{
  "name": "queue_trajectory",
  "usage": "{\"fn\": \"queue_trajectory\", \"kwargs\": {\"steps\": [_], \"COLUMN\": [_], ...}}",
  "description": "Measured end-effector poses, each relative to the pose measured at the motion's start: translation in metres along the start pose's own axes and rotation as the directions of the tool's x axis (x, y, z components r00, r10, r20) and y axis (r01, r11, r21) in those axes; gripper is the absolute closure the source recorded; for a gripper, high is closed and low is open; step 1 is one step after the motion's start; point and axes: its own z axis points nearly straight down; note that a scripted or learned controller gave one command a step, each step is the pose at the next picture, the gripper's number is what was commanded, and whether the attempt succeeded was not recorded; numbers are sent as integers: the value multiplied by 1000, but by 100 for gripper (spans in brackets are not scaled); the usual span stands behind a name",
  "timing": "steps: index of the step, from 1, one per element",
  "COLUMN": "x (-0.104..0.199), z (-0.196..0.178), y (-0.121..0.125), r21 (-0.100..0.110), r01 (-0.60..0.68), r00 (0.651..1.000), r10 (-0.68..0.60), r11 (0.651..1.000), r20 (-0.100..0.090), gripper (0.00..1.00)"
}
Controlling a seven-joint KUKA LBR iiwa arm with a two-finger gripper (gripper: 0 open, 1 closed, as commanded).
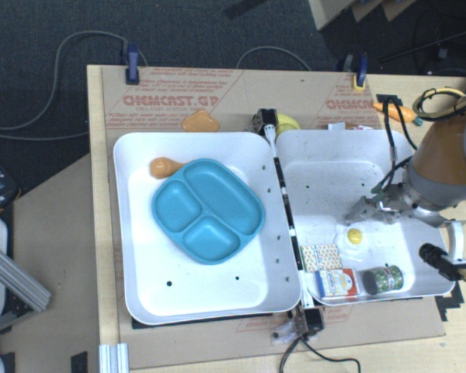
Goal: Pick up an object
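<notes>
The small carton and green can crowd the right bin's front wall; the gripper, grip state unreadable, hovers just above the yellow object, which may roll away.

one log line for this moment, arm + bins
arm: over right bin | gripper: above yellow ball | left bin: blue tray

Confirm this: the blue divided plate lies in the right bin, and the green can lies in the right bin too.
Not quite. The camera view shows the blue divided plate in the left bin, not the right one. The green can does lie in the right bin.
</notes>
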Motion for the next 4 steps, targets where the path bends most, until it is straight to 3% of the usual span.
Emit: {"fn": "queue_trajectory", "kwargs": {"steps": [1, 2, 3, 4], "x": [86, 31, 57, 68], "z": [0, 0, -72, 4], "y": [7, 51, 19, -16], "r21": [6, 0, 0, 11], "r01": [11, 1, 5, 2], "r00": [1000, 1000, 1000, 1000], "r10": [-11, -1, -5, -2], "r11": [1000, 1000, 1000, 1000], "r20": [-9, -1, -5, -7], "gripper": [0, 0, 0, 0]}}
